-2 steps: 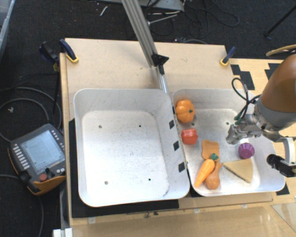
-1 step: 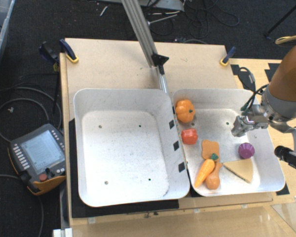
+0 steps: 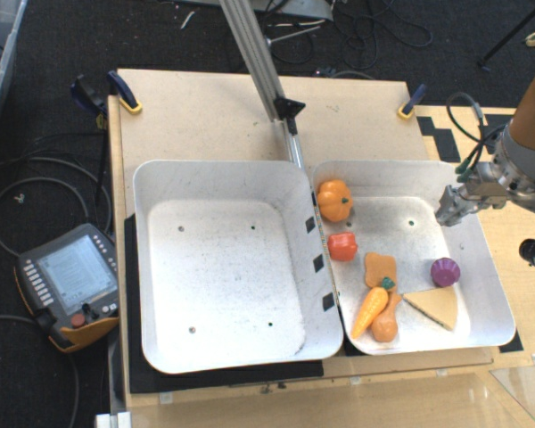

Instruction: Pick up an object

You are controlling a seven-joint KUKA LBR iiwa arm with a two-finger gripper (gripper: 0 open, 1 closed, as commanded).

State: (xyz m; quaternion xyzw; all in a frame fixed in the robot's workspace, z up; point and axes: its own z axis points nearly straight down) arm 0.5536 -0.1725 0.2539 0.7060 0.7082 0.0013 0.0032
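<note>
Quick status from the table (image 3: pixel 205 114), nearest stuff first, i.e. the front edge of the right bin (image 3: pixel 481 279). Down there I've got a carrot (image 3: pixel 369 310) lying at a slant, w/ a small orange lump (image 3: pixel 385 327) touching it on its right side. Just beside those is a cheese wedge (image 3: pixel 435 308), flat on the floor of the bin. A bit further back: an orange slab (image 3: pixel 380 268) (bread or cracker, can't say which) right above the carrot top, and a purple round thing (image 3: pixel 444 272), prob an onion or plum, near the cheese. Then a red block-ish piece (image 3: pixel 342 246) close to the divider side, and furthest back a little pumpkin (image 3: pixel 334 201) by the bin's back left corner. Left bin (image 3: pixel 218 270) is just white floor w/ specks.

My end effector (image 3: pixel 452 205) is over the back right part of the right bin, above the floor, well apart from every item. Nothing's between my fingers afaict. How wide they're open I can't tell, too small and grey-on-grey from this angle.

So progress on "pick up an object": basically zero done imo. Nothing's lifted, all pieces sit on the bin floor. Left to do: choose one (purple thing is nearest to me), get over it, drop down, close, lift.
</note>
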